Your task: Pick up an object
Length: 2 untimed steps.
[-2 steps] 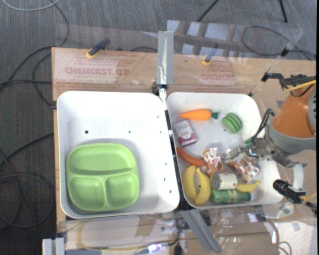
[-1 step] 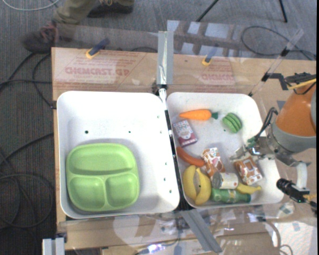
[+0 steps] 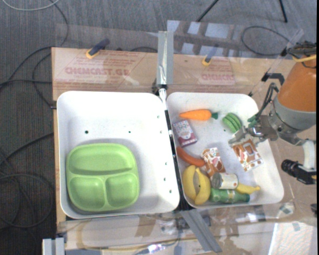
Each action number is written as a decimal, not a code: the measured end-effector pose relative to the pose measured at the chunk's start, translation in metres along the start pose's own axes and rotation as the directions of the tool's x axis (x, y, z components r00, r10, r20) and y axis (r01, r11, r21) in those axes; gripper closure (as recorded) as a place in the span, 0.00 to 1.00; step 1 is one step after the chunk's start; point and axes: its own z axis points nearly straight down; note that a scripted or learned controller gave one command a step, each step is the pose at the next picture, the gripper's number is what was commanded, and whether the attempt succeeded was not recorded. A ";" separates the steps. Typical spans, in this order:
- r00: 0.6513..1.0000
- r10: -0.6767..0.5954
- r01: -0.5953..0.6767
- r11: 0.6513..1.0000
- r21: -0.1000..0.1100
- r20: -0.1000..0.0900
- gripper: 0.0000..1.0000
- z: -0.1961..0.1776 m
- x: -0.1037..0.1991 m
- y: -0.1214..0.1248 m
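over in the right bin [image 3: 266,187] is where all the stuff sits, and the gripper [image 3: 244,138] is hovering near that bin's right side, right by an orange-and-white snack packet [image 3: 246,155]. honestly can't tell whether it's released or clamped on anything, the metal bits blur together with the packet from this angle, so i wouldn't call it a grasp. the packet lies flat just below the gripper, clear of the other items, with a green ribbed thing [image 3: 232,121] up and to the left and a toy carrot [image 3: 196,115] further left along the top. the bottom of that bin is crowded: a banana [image 3: 194,185], a small can [image 3: 225,181], a green bottle [image 3: 229,197] lying on its side, another crinkly packet [image 3: 212,161] and a red sausage-looking piece [image 3: 189,156] all bunched together, plus a purple pouch [image 3: 185,132] sitting alone. left bin [image 3: 111,105] just has a green divided plate [image 3: 102,175]. if i were tuning this, i'd go for the packet by the gripper since it has room around it, come straight down, pinch across the narrow side, and lift slowly, since a flat slippery wrapper could slide out. i'd stay away from the pile at the bottom, too easy to nudge two things at once.
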 end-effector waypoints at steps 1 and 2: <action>0.991 0.131 -0.131 0.991 0.002 -0.002 1.00 0.022 0.008 0.005; 1.000 0.025 -0.025 1.000 0.000 0.001 1.00 0.001 0.055 0.015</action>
